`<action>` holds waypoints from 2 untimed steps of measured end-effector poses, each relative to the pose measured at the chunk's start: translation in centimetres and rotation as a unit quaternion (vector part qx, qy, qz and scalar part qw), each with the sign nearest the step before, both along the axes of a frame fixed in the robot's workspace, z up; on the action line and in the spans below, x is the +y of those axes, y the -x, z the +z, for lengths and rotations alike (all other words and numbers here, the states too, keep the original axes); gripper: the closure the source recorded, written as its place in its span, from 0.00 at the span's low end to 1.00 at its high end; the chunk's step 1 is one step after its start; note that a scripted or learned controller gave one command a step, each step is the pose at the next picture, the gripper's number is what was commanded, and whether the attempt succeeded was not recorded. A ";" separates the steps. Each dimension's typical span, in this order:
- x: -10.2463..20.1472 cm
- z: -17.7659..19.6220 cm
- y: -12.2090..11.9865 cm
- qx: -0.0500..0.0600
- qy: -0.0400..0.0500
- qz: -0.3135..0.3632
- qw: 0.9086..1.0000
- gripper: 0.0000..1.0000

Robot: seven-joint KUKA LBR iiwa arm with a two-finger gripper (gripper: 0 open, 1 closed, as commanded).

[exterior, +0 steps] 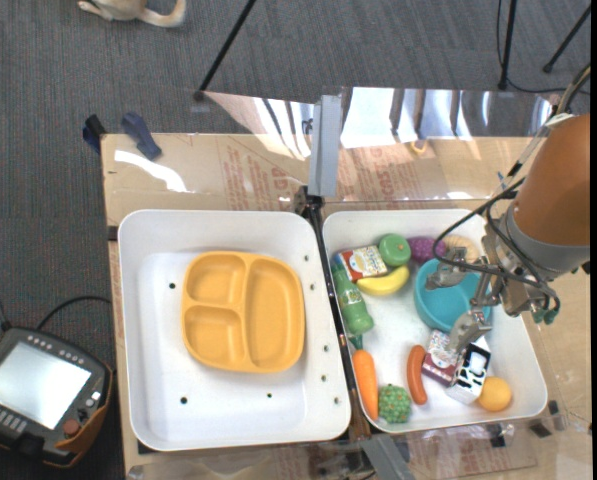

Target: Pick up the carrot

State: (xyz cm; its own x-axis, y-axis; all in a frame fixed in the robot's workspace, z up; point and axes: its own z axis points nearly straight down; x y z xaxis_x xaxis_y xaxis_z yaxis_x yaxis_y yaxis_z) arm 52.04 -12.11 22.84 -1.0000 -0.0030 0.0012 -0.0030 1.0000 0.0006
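Hand hangs released above one teal bowl; one carrot lies apart.

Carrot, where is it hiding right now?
The carrot lies in the right bin, near its front left corner against the left wall. A bumpy green toy sits just to its right, and a green bottle lies behind it.

Carrot hemmed by bin wall

Red print on the cardboard sheet under the bins is too blurred to read.
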 end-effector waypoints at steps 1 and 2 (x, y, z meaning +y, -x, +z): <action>4.0 -12.1 1.8 0.006 -0.002 -0.008 1.000 0.00; 4.1 -10.7 1.4 0.001 -0.001 -0.005 1.000 1.00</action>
